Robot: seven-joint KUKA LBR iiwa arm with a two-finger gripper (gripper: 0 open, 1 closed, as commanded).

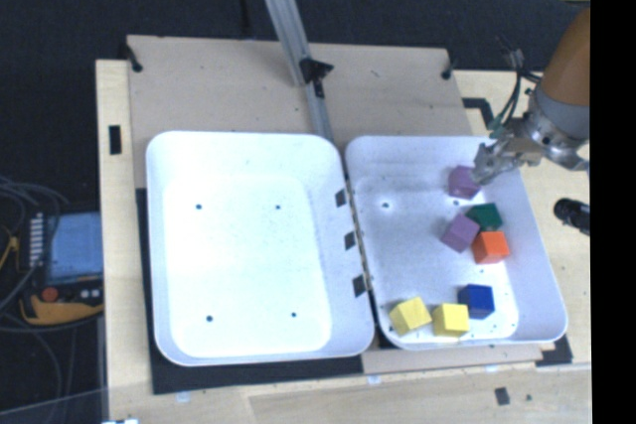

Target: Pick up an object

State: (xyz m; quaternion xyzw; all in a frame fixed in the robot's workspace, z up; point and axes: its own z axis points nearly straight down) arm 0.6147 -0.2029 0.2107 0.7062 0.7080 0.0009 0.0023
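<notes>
From where I stand, nothing has been lifted yet: the hand (489, 157) hangs low at the far right corner of the right bin (417, 176), its tip just beside, perhaps touching, the upper purple block (463, 181), and I cannot tell whether its fingers are apart or together, nor whether the block sits between them. That block looks like the likeliest target, and it rests on the bin floor near the back wall. The whole pick is still to do, by my reading: close on a block, raise it clear of the rim. The other pieces lie in the same bin: a second purple block (460, 232) touching or nearly touching a green block (485, 214) and an orange block (491, 246) in a tight cluster, a blue block (477, 299) nearer the front, and two yellow blocks (410, 315) (450, 319) side by side by the front wall. The upper purple block stands a little apart from the cluster, with bare floor to its left, so there is room for fingers there; the bin's right wall and back corner are close on the arm's side and could crowd the approach. The left bin (169, 213) offers wide open floor on the tabletop (229, 84).
</notes>
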